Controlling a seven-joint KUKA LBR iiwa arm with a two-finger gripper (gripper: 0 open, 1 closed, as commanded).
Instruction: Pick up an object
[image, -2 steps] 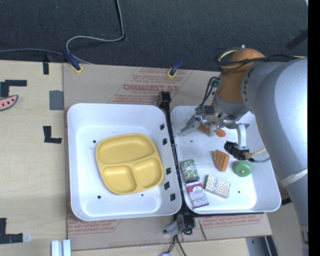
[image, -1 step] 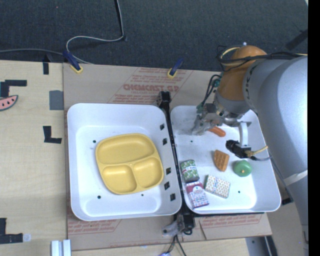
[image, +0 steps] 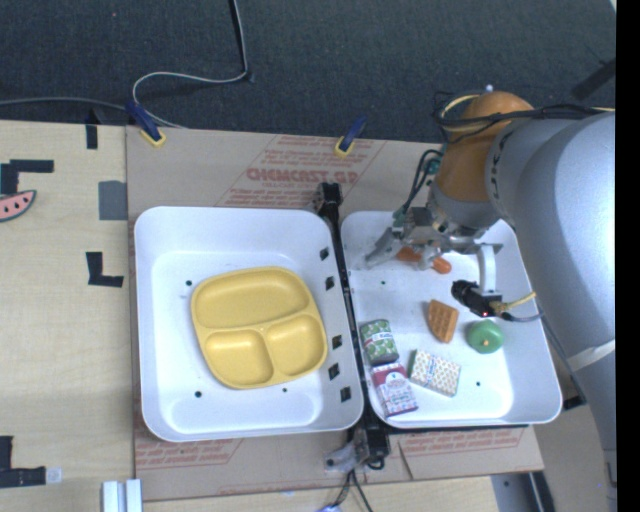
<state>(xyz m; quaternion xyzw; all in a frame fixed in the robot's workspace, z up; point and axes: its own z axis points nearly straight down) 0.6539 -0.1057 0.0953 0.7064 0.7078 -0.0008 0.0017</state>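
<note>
1. Orange carrot-like piece (image: 437, 264) is seen near the far edge of the right bin (image: 528, 395), partly hidden under the tool (image: 412, 243).
2. Whether the tool is apart or together cannot be told.
3. A green ball (image: 486, 338), wedge (image: 442, 320) and packets (image: 435, 372) are spread toward the near edge.
4. A yellow tray (image: 259, 326) is held by the left bin (image: 160, 300).

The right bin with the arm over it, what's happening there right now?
The grey arm's gripper is down at the back of the right bin, right beside a small orange carrot-like piece; whether it has hold of it can't be told. The rest lies loose in that bin: a green ball, an orange wedge, a green can, a red packet and a patterned packet. The left bin holds a yellow divided plate.
</note>
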